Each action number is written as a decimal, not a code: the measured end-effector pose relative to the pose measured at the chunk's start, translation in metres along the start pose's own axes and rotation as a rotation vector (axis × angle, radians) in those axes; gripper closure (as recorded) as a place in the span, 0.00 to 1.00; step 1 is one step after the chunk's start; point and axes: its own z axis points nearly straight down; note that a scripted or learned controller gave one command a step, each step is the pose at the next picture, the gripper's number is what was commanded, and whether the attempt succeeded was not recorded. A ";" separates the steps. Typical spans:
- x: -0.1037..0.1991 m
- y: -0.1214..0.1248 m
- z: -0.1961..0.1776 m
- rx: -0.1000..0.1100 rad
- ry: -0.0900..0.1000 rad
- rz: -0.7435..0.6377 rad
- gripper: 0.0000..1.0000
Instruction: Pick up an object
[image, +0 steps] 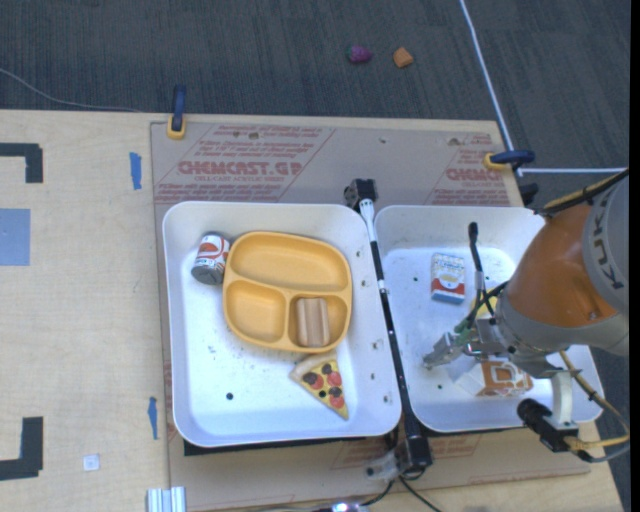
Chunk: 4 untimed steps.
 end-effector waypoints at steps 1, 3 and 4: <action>-0.006 0.002 -0.011 -0.013 -0.015 0.005 1.00; -0.006 0.003 -0.021 -0.016 -0.016 0.005 1.00; -0.006 0.003 -0.021 -0.016 -0.016 0.005 0.00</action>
